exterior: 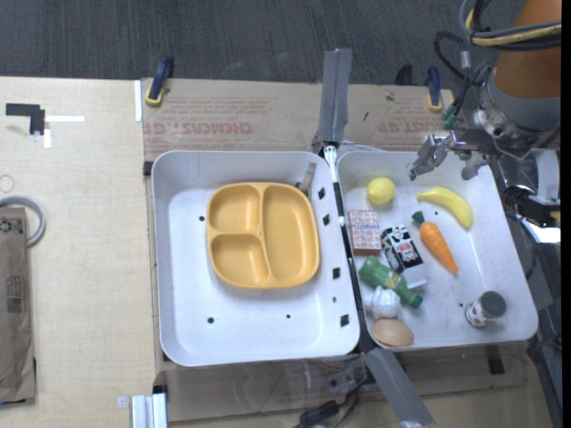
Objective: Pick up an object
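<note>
I saw the arm reach in from the upper right of the frame, its pincer hanging over the top edge of the right bin. The pincer's fingers looked spread apart with nothing between them.

In the right bin, a lemon sat near the upper left, just below and to the left of the pincer. A banana lay to its right, and an orange carrot lay slanted just below the banana. A small patterned box rested by the bin's left wall, with a black-and-white carton beside it. Below those lay a green bottle, a white garlic bulb touching it, and a tan bread roll at the bottom edge. A small can stood at the lower right of the bin.

The left bin held a yellow divided plate with three compartments. At the far left of the frame, a brown paper bag lay on the table.
</note>
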Controlling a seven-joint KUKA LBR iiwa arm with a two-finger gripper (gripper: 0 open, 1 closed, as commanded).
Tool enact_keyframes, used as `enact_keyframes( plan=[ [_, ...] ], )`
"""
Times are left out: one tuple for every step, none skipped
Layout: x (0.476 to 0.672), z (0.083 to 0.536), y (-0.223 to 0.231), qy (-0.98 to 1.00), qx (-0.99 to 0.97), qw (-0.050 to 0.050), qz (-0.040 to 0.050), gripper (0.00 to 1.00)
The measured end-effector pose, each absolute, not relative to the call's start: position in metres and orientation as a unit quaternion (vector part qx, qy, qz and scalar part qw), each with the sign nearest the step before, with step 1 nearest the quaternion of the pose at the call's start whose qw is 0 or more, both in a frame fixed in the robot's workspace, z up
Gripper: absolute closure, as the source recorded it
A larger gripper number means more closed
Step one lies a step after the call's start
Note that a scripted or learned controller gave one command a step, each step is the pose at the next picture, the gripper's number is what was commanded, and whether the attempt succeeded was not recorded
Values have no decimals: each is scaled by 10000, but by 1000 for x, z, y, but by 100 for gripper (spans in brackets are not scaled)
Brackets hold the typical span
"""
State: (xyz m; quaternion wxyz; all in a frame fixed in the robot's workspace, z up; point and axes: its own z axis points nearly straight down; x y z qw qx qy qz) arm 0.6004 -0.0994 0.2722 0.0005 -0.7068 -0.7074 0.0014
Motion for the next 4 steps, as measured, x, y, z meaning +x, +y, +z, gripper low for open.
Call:
enact_keyframes(
  plan=[
    [552, 204, -134, -6786, -7345, 10, 16, 0],
    [585, 92, -168, -6506, -7594, -3, 5, 0],
    [585, 101, -169, -6494, -7604, -4, 8, 100],
    [586, 208, -173, -5048, -8632, -2, 16, 100]
  ],
)
